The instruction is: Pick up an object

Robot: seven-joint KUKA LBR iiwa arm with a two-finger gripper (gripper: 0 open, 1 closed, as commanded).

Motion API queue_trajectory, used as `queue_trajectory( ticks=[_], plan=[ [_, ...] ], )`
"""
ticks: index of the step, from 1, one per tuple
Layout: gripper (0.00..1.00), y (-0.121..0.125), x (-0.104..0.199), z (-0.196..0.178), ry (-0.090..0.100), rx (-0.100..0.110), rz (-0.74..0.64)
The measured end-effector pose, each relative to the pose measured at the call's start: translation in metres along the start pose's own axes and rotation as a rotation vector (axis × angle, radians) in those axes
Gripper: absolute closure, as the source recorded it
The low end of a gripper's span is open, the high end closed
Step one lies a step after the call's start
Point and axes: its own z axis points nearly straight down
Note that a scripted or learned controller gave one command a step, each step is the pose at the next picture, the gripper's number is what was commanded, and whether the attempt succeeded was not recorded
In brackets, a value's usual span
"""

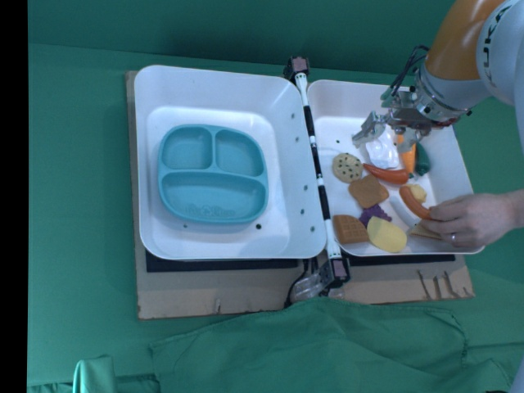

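Green cloth covers your bench, and on it 2 shallow white bins sit side by side on a sheet of cardboard point(246, 301), with a striped black-and-white bar point(316, 158) running along the seam between them. Your left bin point(147, 121) holds a teal divided plate point(213, 174) with 3 compartments, lying flat near the bin's middle. Your right bin point(336, 105) carries the toy food: a chocolate-chip cookie point(347, 167) near the seam, a brown toast slice point(368, 191) just nearer than it, a waffle point(350, 229) at the near left corner, a yellow potato-like piece point(386, 235) beside the waffle, a purple piece point(376, 214) between them, and a red chilli pepper point(388, 173) toward the bin's middle. A sausage point(412, 201) lies at the right, and a person's hand point(475, 218) reaches in from the right with its fingertips at the sausage's near end. The gripper point(383, 142) hangs over the far part of the right bin, just above a white object point(381, 152). From this angle you cannot tell how its claw stands. An orange piece point(408, 157) and a dark green piece point(422, 160) lie just right of the white object.
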Motion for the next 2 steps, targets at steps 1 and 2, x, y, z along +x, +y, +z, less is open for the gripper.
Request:
queue_trajectory(
  ticks=[1, 2],
  plan=[
    [0.0, 0.007, -0.002, 0.043, -0.003, -0.013, -0.001],
    [0.0, 0.01, -0.004, 0.054, -0.004, -0.014, -0.001]
  ],
)
